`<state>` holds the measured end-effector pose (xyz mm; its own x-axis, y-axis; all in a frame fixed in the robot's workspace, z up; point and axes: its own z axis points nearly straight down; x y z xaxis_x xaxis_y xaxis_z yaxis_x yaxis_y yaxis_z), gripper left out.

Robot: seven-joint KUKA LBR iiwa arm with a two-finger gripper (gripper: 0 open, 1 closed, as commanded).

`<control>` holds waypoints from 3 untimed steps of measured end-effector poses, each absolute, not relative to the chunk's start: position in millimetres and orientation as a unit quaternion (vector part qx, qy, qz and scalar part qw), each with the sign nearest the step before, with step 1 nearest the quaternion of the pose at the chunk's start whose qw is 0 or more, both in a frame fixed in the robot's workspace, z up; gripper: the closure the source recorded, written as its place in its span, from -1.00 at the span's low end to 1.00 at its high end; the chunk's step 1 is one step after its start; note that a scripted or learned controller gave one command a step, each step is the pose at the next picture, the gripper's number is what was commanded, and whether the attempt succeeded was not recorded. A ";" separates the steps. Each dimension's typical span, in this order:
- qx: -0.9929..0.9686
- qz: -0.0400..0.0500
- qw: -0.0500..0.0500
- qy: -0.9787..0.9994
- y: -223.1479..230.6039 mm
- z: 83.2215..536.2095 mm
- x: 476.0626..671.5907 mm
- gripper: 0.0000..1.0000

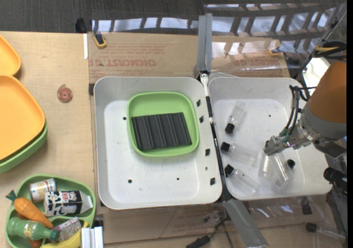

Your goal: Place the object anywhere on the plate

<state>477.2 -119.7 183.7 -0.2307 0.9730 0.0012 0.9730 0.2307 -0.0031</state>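
Note:
A square green plate (pixel 163 101) lies in the left bin (pixel 110 181). A dark ribbed slab (pixel 161 131) rests flat on the plate. Several clear plastic vials with black caps lie scattered in the right bin (pixel 251 91): one (pixel 236 114) near the top left, one (pixel 241 178) at the bottom left, and two (pixel 282 168) by the arm. My gripper (pixel 274 146) is low in the right bin, just above and left of those two vials. One clear vial (pixel 267 165) lies directly below the gripper tip.
Stacked orange and green plates (pixel 19 120) sit on the wooden table at far left. A green bowl of toy food (pixel 47 208) stands at the bottom left, and a small pink disc (pixel 65 93) lies beyond. Cardboard (pixel 143 62) lines the back.

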 end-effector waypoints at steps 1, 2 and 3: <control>-0.577 0.001 0.001 -0.816 -54.1 190.8 477.8 1.00; -0.530 0.001 0.001 -0.848 -20.8 190.1 522.8 1.00; -0.443 0.000 0.000 -0.896 19.7 207.2 518.9 1.00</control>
